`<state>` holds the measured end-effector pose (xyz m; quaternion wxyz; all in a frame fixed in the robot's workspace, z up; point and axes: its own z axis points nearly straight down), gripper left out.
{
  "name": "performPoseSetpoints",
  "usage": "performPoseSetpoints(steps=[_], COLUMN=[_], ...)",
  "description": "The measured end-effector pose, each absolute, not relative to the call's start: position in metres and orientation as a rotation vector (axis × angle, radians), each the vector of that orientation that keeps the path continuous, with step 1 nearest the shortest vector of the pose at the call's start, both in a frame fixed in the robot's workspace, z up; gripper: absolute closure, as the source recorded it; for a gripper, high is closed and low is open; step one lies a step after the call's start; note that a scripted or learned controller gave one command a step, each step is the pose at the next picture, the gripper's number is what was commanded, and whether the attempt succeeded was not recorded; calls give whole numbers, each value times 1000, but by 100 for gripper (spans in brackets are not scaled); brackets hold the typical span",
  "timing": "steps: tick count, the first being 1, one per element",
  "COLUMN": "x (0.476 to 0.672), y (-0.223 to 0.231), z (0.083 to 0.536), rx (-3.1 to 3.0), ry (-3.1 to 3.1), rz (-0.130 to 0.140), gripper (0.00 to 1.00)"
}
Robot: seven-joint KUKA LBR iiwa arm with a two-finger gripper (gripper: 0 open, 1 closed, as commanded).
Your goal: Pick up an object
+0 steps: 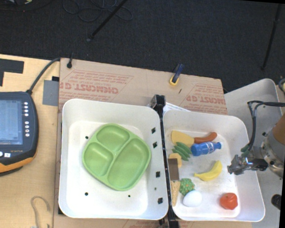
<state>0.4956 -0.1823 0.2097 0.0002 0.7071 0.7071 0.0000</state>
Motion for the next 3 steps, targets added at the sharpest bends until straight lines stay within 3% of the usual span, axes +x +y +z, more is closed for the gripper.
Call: performPoseSetpoints(steps=[1,3], x=[496,547], y=[-183,-89], z=[228,213], rx=[2222,2220], ry=[2223,2228], rz=[-1,-2], gripper=[100,100])
